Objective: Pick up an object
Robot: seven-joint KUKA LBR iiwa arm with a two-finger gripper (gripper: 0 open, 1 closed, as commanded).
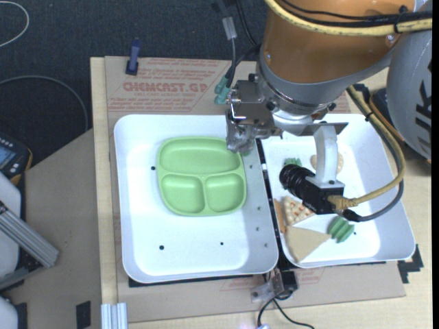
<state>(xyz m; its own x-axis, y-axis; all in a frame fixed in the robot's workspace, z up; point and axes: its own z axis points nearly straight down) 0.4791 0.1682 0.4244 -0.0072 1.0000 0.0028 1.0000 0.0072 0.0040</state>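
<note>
At tray (200, 175) corner, end effector (240, 141)

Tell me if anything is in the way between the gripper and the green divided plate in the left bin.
Nothing visible does. The gripper is at the far corner of the green divided plate, on the side toward the right bin.

two shallow white bins sit side by side on a brown board (171, 81) printed with red lettering. the left bin (192, 242) has a few small dark dots on its floor; the right bin (363, 242) touches it along the middle. a blue clip (133, 56) grips the board's far left corner. dark carpet (68, 19) surrounds the board, with a thin pale cable (28, 20) looping across it. a grey metal rail (27, 235) lies at the lower left.
</note>
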